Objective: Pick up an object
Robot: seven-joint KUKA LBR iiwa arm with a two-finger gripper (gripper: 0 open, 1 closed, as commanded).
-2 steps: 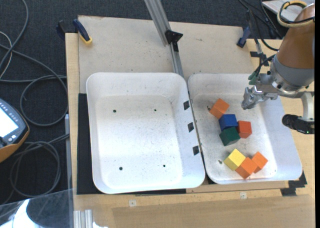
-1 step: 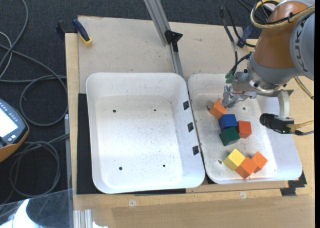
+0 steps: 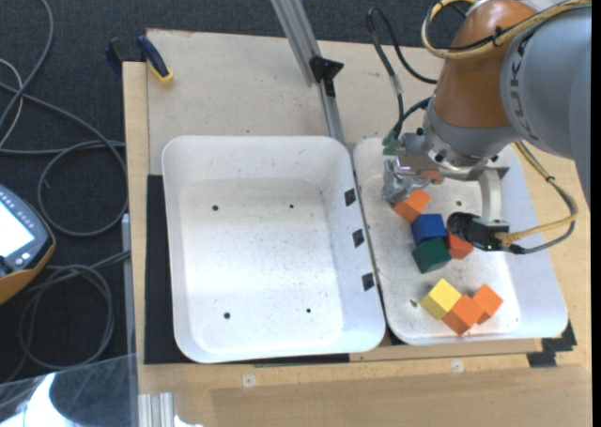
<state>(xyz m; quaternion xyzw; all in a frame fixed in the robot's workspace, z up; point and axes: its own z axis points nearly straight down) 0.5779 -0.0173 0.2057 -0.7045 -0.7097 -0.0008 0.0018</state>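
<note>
The gripper (image 3: 406, 186) hangs low over the far left part of the right bin (image 3: 535, 308), close beside the wall it shares with the left bin (image 3: 263, 247). Whether it is wide, narrow or gripping anything cannot be told from this slanted view, because the metal of the wrist hides that part.

Just below the gripper, touching or nearly touching its tip, lies an orange block (image 3: 411, 204), tilted; it cannot be told whether it is held. Next outward, toward the near side of the bin, sits a blue cube (image 3: 429, 227), and a green cube (image 3: 432, 253) is pressed against the blue one's near face. A small red-orange piece (image 3: 459, 248) lies just to the right of the green cube, beside a black fitting (image 3: 477, 231) on a yellow cable.

Farther from the gripper, near the bin's front edge, a yellow cube (image 3: 439, 298) rests against two orange cubes (image 3: 474, 308) set side by side.

Above the gripper the arm's orange band (image 3: 479, 59) and grey body reach in from the right. To the gripper's left, the left bin shows its speckled white floor, and a grey metal pole (image 3: 296, 26) slants up beyond it.
</note>
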